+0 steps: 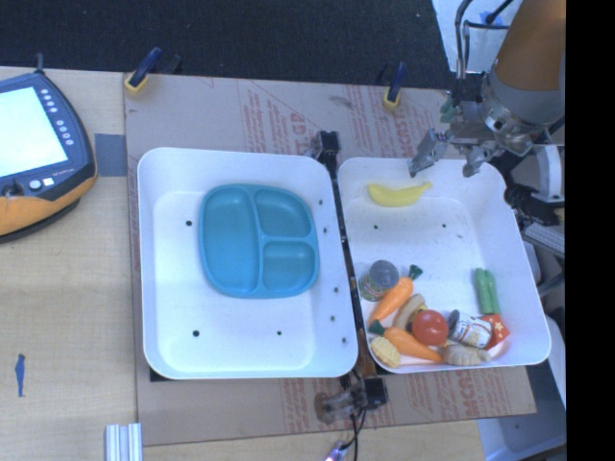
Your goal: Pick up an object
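While the banana (399, 194) lies lengthwise left to right, ends curling up, the hand (448, 161) hangs spread wide, holding nothing.

We note a pale wood bench (67, 296) under brown cardboard (250, 113), left of the gripper (448, 159). Dark floor (240, 12) lies beyond. Lighting even, bright.

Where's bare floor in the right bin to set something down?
Right bin: the middle is bare, between the banana at the back and the cucumber at the right. The front is crowded: can, carrots, tomato and other toys packed together. The gripper hovers over the back rim with open jaws.
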`<state>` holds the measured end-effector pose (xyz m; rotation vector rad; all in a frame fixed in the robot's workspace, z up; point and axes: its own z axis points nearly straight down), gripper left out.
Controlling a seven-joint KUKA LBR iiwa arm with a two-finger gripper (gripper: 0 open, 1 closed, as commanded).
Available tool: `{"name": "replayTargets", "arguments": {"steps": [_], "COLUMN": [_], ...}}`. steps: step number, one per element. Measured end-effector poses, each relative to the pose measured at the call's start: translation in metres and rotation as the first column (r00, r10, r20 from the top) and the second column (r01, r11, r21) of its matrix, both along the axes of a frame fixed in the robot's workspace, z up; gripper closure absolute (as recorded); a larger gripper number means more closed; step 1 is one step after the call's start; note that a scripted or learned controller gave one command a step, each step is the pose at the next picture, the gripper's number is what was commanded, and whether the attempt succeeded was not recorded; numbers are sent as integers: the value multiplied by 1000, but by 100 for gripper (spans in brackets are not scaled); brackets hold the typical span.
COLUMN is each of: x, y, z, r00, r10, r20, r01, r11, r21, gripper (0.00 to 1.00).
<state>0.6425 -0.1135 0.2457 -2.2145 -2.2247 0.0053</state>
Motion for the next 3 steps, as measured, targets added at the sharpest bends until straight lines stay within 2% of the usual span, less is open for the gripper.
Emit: {"name": "replayTargets", "arguments": {"steps": [1, 2, 3], "x": [-25, 14, -6], "y": [-5, -20, 8], "z": [-152, -154, -154], "r00": [1000, 1000, 1000], "r10": [1, 1, 3], "r20": [-4, 1, -1], "r01": [-1, -1, -3], "r11": [1000, 1000, 1000], "r21": [-1, 1, -1], "gripper": [0, 0, 0]}}
